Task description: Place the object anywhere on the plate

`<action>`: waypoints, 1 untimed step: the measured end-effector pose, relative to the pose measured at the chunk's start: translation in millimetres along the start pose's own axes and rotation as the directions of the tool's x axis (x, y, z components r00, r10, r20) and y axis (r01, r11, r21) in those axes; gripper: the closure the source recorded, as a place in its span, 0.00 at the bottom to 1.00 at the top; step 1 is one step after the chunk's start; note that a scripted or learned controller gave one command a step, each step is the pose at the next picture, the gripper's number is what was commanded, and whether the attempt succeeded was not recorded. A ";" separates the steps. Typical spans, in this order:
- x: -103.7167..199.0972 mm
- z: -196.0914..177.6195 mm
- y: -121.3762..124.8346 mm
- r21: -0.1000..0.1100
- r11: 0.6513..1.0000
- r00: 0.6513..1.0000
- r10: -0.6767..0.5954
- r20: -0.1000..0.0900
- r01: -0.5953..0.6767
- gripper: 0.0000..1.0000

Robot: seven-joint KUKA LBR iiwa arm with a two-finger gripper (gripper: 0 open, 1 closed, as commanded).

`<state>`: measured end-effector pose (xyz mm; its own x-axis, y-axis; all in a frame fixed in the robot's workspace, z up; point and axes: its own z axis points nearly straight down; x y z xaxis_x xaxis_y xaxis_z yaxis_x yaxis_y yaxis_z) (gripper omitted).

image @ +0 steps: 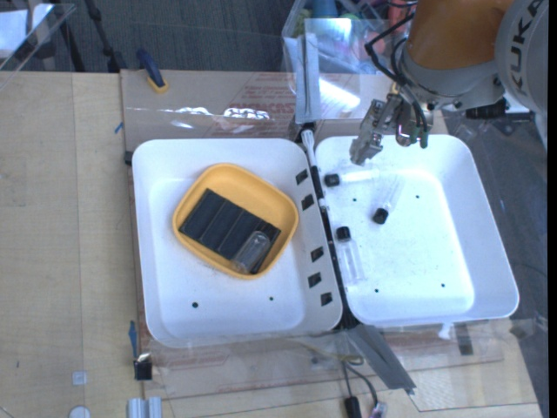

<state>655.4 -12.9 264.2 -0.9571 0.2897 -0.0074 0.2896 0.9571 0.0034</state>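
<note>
— Wood-grain worktop (61, 233) is seen under two white bins. What is held in the left bin (161, 307)?

— A yellow plate (196, 194) is carried there; a black ridged slab (222, 220) is laid on it, and the clear vial (252, 251) is rested on the plate's near corner, touching the slab.

— And the right bin (470, 268)?

— Clear tubes with black caps (383, 205) are scattered in it.

— Where is the gripper (370, 142) placed?

— Above the right bin's far left corner. Whether it is released or clenched cannot be told.

— Can any writing be read?

— "KUKA" is partly seen on the grey arm (526, 24), beside the orange band.
</note>
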 end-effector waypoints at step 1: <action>6.4 53.7 -10.1 -0.002 0.922 0.922 -0.388 -0.005 0.388 1.00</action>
<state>646.8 -20.7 210.4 -0.9945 -0.1043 -0.0036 -0.1043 0.9945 0.0021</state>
